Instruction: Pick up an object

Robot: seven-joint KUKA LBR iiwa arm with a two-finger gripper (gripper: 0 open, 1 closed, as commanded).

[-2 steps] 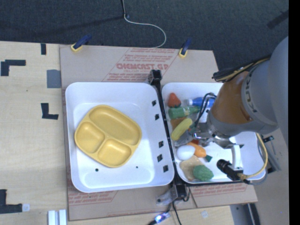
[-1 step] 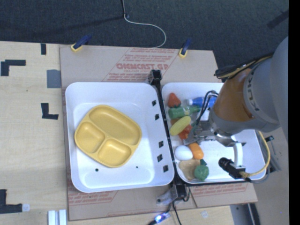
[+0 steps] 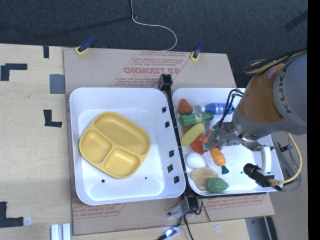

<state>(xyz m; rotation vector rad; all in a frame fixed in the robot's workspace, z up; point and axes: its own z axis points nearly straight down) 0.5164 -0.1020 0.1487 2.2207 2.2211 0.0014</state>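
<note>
The right bin point(image 3: 250, 181) holds a heap of toy food along its left side. From back to front lie a red strawberry point(image 3: 185, 105), a clear bottle with a blue cap point(image 3: 212, 108), a green piece point(image 3: 194, 119), a yellow piece point(image 3: 193, 134), a red piece point(image 3: 198, 145), an orange carrot point(image 3: 218, 157), a white egg point(image 3: 195, 161), a tan slice point(image 3: 202, 175) and a green leafy piece point(image 3: 217, 185). My gripper point(image 3: 215, 139) is low over the heap, just above the carrot and beside the red piece. The wrist hides what lies under it.
The left bin point(image 3: 155, 184) bears a yellow divided plate point(image 3: 115, 144). A black divider point(image 3: 173, 134) runs between the bins. The arm's grey and orange body point(image 3: 265, 104) covers the right bin's back right part. Cardboard point(image 3: 145, 69) lies under both bins.
</note>
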